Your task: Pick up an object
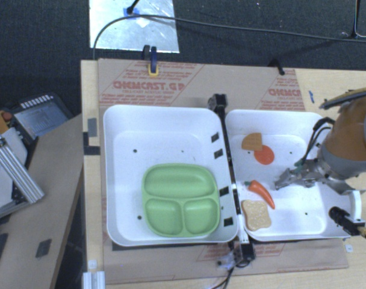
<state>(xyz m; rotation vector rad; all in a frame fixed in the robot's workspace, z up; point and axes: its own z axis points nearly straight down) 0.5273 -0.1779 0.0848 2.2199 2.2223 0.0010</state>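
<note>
Reaching in from the right | hand [285,178] low over right bin [303,224] (near carrot [261,192]) | finger state: cannot tell

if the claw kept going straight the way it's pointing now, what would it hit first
The claw points left across the right bin. Going straight on, it would probably meet the toy carrot first, near its green top; depth is unclear, so it might pass just above.

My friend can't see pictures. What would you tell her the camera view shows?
A grey robot arm's gripper hangs over the right white bin, near a toy carrot, a bread slice, an orange-red disc and a tan piece. The left bin holds a green divided plate.
</note>
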